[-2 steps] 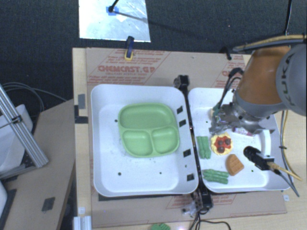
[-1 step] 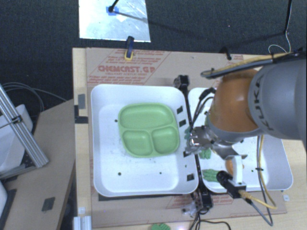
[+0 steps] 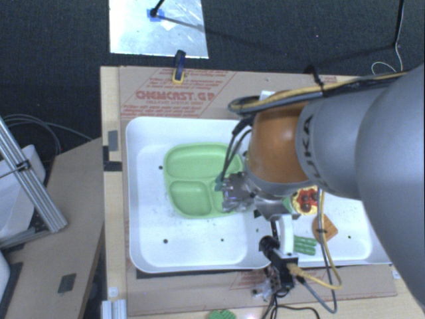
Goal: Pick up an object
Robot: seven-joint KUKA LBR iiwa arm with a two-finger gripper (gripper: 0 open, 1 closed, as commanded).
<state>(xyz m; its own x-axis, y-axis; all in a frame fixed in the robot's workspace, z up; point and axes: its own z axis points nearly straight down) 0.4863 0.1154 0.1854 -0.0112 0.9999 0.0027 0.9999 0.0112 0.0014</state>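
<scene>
- Grey and orange, the arm (image 3: 345, 145) reaches in from the right and covers much of the right bin (image 3: 352, 244).
- Its gripper (image 3: 234, 193) sits low over the seam between the two bins, at the right edge of the green divided tray (image 3: 192, 178).
- Whether the fingers are spread or closed cannot be told; the wrist hides them.
- That green tray lies flat in the left bin (image 3: 149, 198), near its middle, with its two compartments facing up.
- A red and yellow object (image 3: 307, 199) shows in the right bin just beside the arm.
- A small green ridged piece (image 3: 305, 246) lies near that bin's front wall, with an orange-brown piece (image 3: 327, 230) just beside it.
- Cardboard sheet (image 3: 174, 93) with red print lies under the bins.
</scene>
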